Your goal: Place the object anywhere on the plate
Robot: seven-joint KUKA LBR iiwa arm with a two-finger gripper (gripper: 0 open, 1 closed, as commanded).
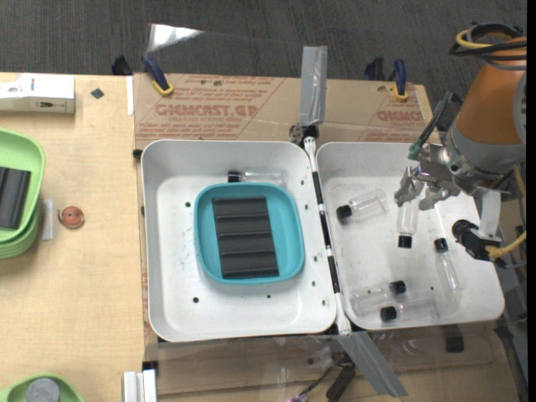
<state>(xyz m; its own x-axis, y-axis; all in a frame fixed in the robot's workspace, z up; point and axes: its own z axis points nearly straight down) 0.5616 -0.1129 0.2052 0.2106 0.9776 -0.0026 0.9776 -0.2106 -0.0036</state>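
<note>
Vials [407, 223] look light, rigid and slippery; we would grip mid-body, though we cannot tell the tool [416, 193] state.

green tray [18, 193], orange disc [72, 217], white box [37, 95], cardboard sheet [251, 107]

One fixed overhead camera looks slantwise down on both bins [335, 249] (arm [494, 115] entering right).

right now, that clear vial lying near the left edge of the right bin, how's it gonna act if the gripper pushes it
The clear vial lies on its side and looks round, so it would probably roll. It looks small, hence likely light. Its smooth clear wall may slip between the fingers of the gripper.
</note>
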